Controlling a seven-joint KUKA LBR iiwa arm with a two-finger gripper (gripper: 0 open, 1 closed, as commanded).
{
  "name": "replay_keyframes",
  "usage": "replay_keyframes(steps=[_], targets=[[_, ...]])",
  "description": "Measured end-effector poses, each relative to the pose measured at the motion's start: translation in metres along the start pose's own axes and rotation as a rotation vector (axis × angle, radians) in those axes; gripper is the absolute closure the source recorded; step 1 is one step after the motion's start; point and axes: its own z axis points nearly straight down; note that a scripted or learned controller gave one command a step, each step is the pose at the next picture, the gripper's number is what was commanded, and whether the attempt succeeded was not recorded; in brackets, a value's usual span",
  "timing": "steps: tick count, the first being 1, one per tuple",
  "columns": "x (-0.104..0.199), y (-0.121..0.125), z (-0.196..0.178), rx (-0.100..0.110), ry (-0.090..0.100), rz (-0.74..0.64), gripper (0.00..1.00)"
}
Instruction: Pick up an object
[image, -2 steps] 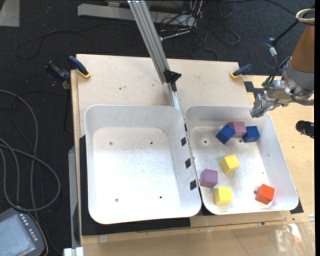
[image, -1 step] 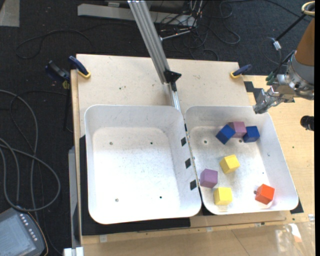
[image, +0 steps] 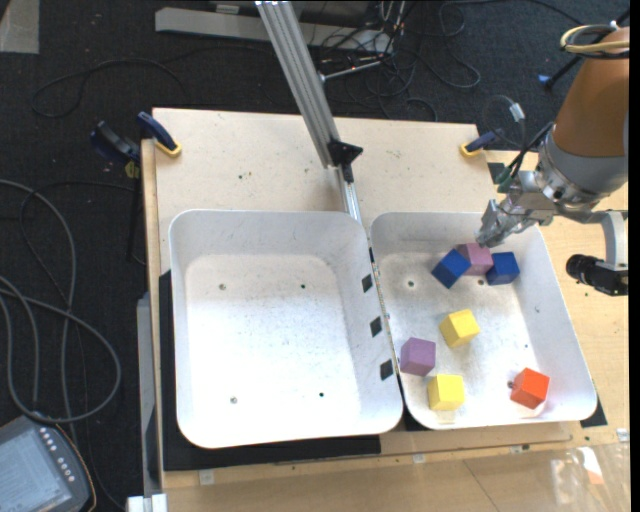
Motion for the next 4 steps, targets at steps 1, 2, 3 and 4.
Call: replay_keyframes(steps=[1,2,3,4], targets=[[0.058,-0.016,-0.004,-0.001,0.0,-0.001,1.0],[0.103,-0.037,-0.007,-0.001,0.0,-0.001,1.0],[0.149,-0.054,-0.009,-0.001,0.0,-0.002,1.0],[0.196,-0.08,-0.004,0.0,0.0,-0.001,1.0]])
